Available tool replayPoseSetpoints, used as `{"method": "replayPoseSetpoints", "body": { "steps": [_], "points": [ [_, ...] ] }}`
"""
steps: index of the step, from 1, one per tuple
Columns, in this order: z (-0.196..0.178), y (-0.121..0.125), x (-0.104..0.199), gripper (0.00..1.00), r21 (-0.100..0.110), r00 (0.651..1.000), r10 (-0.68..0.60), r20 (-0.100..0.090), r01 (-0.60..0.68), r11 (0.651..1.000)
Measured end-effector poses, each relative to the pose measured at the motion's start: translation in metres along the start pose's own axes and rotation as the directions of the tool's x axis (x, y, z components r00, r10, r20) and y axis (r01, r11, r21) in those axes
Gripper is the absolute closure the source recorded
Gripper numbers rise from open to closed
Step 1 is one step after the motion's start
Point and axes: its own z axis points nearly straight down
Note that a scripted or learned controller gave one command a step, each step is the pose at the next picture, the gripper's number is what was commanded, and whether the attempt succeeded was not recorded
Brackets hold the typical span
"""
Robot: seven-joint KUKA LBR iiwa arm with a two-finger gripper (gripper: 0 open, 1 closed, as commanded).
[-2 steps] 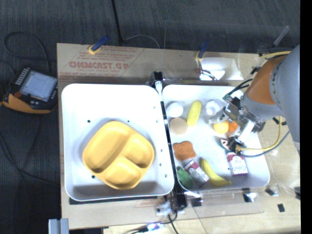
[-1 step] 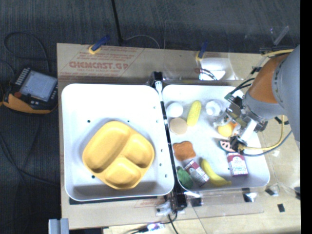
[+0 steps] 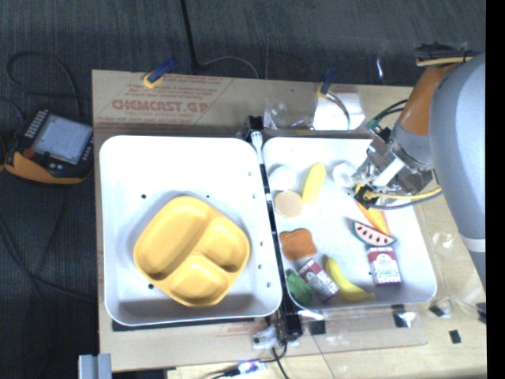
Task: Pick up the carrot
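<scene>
Carrot [image 3: 368, 212] lies in the right-hand white bin [image 3: 418, 279], just beside the jaws on their near side, with a watermelon slice [image 3: 372, 234] next to it. Whether the jaws stand wide or narrow cannot be told.

- Left bin [image 3: 118, 164], right bin [image 3: 422, 279]: plain white.
- Divided plate [image 3: 192, 249]: solid yellow.
- Carrot [image 3: 368, 212]: orange.
- Watermelon slice [image 3: 372, 232]: red flesh with dark seeds, pale and green rind.
- Banana [image 3: 346, 281]: yellow.
- Long oval piece [image 3: 313, 181]: pale yellow.
- Round disc [image 3: 288, 204]: tan.
- Lumpy piece [image 3: 298, 243]: orange-brown.
- Small carton [image 3: 383, 267]: pink-red over white, printed.
- Small pack [image 3: 317, 277]: grey with dark red.
- Leafy piece [image 3: 297, 288]: green.
- Bench board [image 3: 237, 105]: light brown with reddish lettering.
- Clamps [image 3: 160, 71]: blue and yellow.
- Handheld controller [image 3: 49, 144]: orange body, grey screen.
- Arm [image 3: 461, 133]: grey, orange band.
- Floor [image 3: 79, 22]: dark grey.
</scene>
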Motion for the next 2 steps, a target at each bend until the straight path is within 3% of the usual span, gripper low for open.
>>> {"method": "replayPoseSetpoints", "body": {
  "steps": [1,2],
  "points": [
    [0.000,0.000,0.000,0.00,0.000,1.000,0.001,0.001,-0.001,1.000],
    [0.061,-0.015,-0.025,0.00,-0.007,0.998,-0.062,-0.007,0.062,0.998]
  ]
}}
